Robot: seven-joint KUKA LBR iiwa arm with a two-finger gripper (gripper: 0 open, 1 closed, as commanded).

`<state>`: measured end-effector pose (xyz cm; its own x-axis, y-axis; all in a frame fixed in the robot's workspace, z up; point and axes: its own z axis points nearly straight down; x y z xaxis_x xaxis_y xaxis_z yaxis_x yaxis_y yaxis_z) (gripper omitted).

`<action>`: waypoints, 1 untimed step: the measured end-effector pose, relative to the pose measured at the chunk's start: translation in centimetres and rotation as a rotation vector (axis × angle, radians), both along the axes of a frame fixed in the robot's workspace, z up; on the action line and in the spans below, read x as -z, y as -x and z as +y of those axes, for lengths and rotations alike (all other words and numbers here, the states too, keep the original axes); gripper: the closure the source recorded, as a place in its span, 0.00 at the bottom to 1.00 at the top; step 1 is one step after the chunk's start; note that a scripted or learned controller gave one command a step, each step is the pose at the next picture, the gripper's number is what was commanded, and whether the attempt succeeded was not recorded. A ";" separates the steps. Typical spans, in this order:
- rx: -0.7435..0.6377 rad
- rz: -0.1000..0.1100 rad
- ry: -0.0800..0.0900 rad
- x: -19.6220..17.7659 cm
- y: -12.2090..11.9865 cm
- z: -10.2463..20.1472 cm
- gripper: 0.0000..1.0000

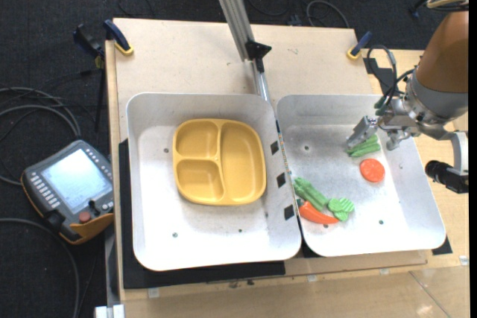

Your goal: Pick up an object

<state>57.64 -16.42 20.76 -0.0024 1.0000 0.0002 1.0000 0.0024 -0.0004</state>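
Arm (447,63) cut off at the right edge.

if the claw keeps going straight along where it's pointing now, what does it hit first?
Probably the green piece right at the tip of the claw, already touching or nearly so; depth is unclear from above. Past that comes the bare floor of the right bin.

No legible text, labels, brands or numbers anywhere. The handheld pendant (68,191), far left of the gripper (370,132), has a lit screen; contents unreadable.
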 end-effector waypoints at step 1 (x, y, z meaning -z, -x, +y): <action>0.001 0.000 0.000 0.0 0.0 0.0 0.00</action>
<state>57.64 -16.42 20.76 -0.0015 1.0000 0.0005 1.0000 0.0015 -0.0004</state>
